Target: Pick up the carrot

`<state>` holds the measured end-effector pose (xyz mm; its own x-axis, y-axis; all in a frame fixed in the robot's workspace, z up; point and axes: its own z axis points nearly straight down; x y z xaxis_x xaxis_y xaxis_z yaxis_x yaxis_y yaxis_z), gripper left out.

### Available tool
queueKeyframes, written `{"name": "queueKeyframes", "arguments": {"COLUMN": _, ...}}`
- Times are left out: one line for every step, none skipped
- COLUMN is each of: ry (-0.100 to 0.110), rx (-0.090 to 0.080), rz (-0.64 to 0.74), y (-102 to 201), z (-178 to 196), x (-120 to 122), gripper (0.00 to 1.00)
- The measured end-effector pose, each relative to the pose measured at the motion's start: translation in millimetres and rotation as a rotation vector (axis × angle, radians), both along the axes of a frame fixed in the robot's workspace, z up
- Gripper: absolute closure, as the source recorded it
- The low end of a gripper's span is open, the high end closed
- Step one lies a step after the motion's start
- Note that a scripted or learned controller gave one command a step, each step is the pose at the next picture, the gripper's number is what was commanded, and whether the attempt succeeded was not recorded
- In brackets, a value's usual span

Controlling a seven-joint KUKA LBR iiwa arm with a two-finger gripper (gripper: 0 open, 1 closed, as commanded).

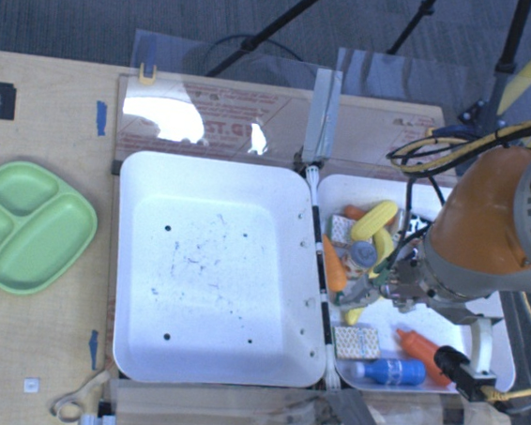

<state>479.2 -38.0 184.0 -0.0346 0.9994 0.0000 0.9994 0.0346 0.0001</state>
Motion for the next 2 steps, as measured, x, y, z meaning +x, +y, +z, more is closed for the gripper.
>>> {"name": "queueKeyframes", "arguments": {"ry": 0.000, "rx": 0.000, "rz": -0.083, "y": -54.9, "z": -6.4, "x": 3.4, "gripper": 0.00}}
{"name": "queueKeyframes", "arguments": {"ry": 0.000, "rx": -0.001, "rz": -0.212, "y": -97.5, "z": 7.4, "x": 49.7, "gripper": 0.00}}
